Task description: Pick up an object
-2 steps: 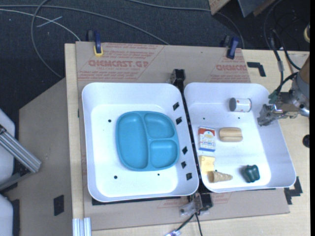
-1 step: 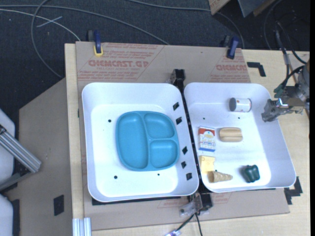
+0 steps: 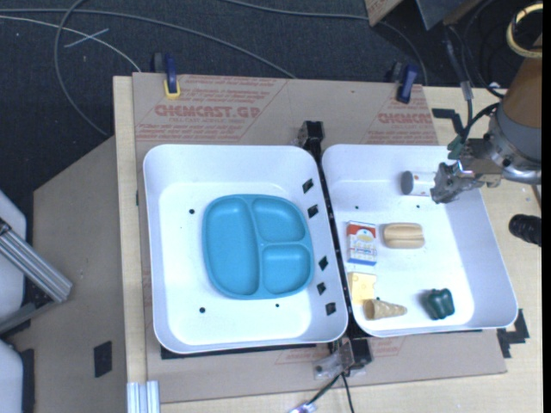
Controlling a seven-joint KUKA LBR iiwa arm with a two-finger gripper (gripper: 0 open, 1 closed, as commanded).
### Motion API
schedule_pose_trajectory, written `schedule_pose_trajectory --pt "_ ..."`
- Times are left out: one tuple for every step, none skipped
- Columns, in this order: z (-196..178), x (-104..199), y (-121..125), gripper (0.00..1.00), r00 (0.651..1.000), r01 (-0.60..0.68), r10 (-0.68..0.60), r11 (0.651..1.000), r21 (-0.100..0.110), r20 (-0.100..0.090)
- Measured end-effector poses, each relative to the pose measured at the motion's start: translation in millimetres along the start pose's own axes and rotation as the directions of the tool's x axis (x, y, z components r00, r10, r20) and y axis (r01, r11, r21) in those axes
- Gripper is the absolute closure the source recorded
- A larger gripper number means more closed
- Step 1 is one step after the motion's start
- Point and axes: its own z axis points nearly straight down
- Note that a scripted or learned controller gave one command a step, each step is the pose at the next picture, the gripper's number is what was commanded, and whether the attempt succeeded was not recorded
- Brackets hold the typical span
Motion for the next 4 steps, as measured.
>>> schedule_pose_trajectory --pt "2.0 50.6 27.5 1.00 1.000 0.000 0.000 1.000 -0.001 0.001" --pt "17.1 95.8 50.5 1.00 1.000 0.000 0.000 1.000 0.001 0.000" --pt "14.4 150.5 62.8 1.00 1.000 0.000 0.000 1.000 0.000 0.000" --pt "19.4 203.0 69.8 1.00 1.000 0.000 0.000 1.000 0.001 0.000"
